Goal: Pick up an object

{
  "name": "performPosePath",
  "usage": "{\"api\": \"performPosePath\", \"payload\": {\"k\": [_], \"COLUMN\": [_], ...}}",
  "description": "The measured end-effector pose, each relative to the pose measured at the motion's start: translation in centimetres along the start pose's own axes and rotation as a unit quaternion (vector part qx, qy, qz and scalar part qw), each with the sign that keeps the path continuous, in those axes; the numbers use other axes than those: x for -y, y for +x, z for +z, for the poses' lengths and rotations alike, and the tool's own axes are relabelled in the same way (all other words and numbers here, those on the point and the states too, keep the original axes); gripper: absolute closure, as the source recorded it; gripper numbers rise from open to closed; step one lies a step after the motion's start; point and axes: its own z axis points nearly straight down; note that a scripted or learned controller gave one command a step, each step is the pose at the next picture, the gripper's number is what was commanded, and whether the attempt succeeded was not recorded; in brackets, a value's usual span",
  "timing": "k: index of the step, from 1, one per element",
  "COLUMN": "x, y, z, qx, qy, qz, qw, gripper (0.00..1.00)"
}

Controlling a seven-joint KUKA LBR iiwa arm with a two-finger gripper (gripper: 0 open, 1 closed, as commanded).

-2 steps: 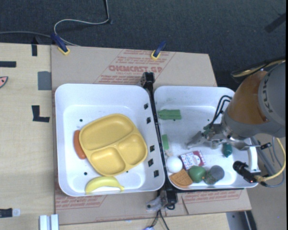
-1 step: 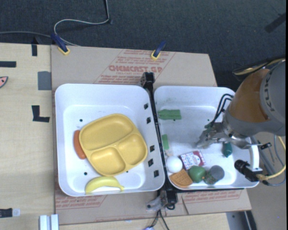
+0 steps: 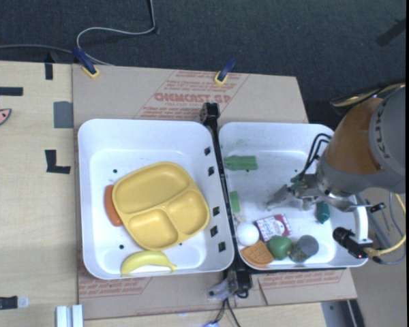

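1. A banana (image 3: 148, 262) lies in the left bin (image 3: 95, 182), far left of the tool.
2. A green ball (image 3: 279, 246) and a white egg (image 3: 247, 234) sit just below the tool.
3. The tool (image 3: 281, 197) hangs over the right bin (image 3: 273, 152); I cannot tell its finger state.

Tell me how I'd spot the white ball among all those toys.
Look in the right-hand bin, along its near edge by the divider. The white ball sits there, left of the pink packet and above the brown cookie; it is the one plain white round thing.
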Motion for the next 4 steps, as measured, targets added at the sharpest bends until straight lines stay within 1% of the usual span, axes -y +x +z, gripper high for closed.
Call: {"api": "performPosePath", "payload": {"k": [1,2,3,4], "x": [3.8,3.7,-3.5,-3.5], "y": [-1.8,-1.8,0.3,0.3], "z": [1.9,0.9,-9.1,-9.1], "qx": [0.000,0.001,0.000,0.000], "qy": [-0.001,-0.001,0.001,0.002], "qz": [0.000,0.001,0.000,0.000], "qw": [1.0000,1.0000,1.0000,1.0000], "gripper": [0.00,1.00,1.00,0.00]}}
